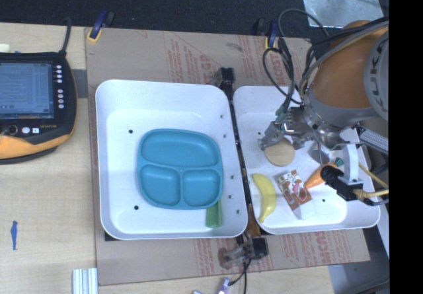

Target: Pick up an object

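Observation:
My gripper (283, 133) hangs low in the right bin (254, 104), just above a tan round disc (279, 154) that looks like a cookie. Below the disc lies a yellow banana (265, 197). A small printed packet (293, 189) sits right of the banana, and an orange carrot-shaped piece (315, 178) lies beside it. I see nothing lifted between the fingers.
The left bin (112, 111) holds a blue divided plate (179, 168) and a green piece (213, 215) at its front edge. A teach pendant (33, 104) rests on the bench at the far left. The arm's body covers the right bin's far right side.

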